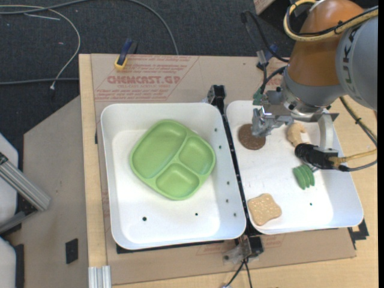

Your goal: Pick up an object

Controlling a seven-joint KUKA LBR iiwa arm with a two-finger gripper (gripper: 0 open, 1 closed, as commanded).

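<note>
The hand (261,125) hangs right over the brown disc (252,140) at the far left of the right bin (339,212). I can't tell whether it's spread or closed.

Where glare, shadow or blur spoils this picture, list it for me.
Camera view: lighting is even and soft, no hard glare; the white left bin is bright yet keeps detail; the green plate throws a faint shadow along its lower edge; the gripper above the right bin looks slightly blurred.
</note>
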